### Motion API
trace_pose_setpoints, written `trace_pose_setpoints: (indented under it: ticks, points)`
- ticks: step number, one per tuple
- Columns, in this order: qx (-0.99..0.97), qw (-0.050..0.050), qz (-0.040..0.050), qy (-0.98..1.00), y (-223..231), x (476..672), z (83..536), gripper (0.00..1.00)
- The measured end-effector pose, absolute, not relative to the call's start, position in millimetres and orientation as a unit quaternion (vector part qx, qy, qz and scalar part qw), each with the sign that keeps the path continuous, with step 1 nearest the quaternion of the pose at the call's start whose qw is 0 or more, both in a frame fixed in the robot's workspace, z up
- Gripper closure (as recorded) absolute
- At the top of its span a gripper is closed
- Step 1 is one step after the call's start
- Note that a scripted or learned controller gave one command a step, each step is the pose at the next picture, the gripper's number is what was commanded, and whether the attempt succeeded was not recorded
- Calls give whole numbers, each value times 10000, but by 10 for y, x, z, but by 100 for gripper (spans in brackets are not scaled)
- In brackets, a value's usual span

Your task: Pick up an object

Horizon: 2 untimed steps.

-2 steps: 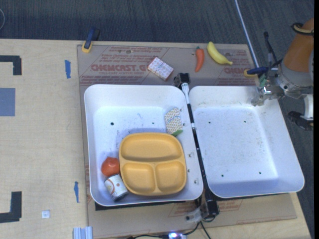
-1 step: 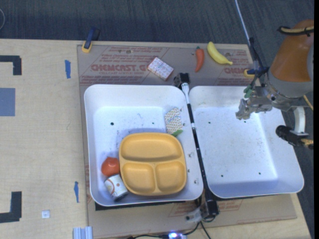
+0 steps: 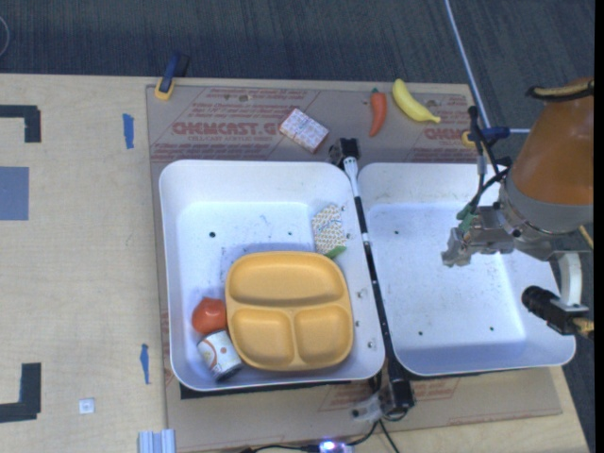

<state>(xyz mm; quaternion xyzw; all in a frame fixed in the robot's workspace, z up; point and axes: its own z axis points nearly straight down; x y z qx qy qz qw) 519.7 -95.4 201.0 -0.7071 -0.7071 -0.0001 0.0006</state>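
At the near edge of the bench (image 3: 75, 253), pale wood runs bare to the left, marked with black corner brackets and strips of blue tape. A brown printed board (image 3: 245, 111) lies on it under both bins.

The left bin (image 3: 179, 253) holds a yellow divided tray (image 3: 288, 310) low in its middle, close to the near rim. Just left of the tray sit a red-orange tomato-like toy (image 3: 208, 315) and, touching it below, a small white can (image 3: 219, 352) tilted against the bin's corner. A patterned pouch (image 3: 327, 228) lies above the tray's upper right corner, near the wall shared with the other bin. The upper left floor of this bin is bare.

The right bin (image 3: 415, 338) shows a wide speckled floor. The gripper (image 3: 460, 251) hangs over its right half, with the grey and orange arm (image 3: 557, 168) behind it; whether the claw is spread or pressed together cannot be told.

Farther off, on the board beyond the bins, lie a small printed box (image 3: 303, 129), a red pepper (image 3: 377, 113) and a banana (image 3: 413, 102). Dark blue carpet (image 3: 283, 17) fills the back.
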Motion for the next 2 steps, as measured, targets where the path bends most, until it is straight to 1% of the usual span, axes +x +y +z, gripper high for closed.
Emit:
trace_pose_setpoints:
  ticks: [1, 2]
  points:
    - [-7065, 8, -2, -7077, -269, 4815, 2252, 100]
    - [-7068, 3, -5, -7074, -90, 4803, 2179, 100]
